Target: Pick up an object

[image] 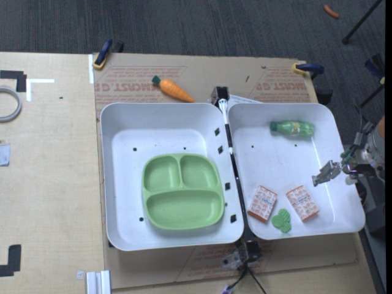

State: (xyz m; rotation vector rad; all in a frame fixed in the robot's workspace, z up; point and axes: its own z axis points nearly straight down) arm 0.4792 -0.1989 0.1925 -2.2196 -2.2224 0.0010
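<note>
The right bin [278, 161] holds a small green bottle [292, 127] lying on its side at the back. Two red-and-white boxes [263, 203] [302, 203] lie near the front, with a green leafy toy [282, 220] between them. My gripper [336, 165] hangs over the bin's right side, just right of the nearer box and above it. It is open, with nothing between its fingers. One finger [323, 176] points down-left toward the bin floor.
The left bin [116, 164] bears a green divided plate [182, 192]. A toy carrot [173, 89] lies on the cardboard behind the bins. Clamps [102, 54] [309, 69] pin the cardboard's back corners. A black latch [220, 94] sits where the bins meet.
</note>
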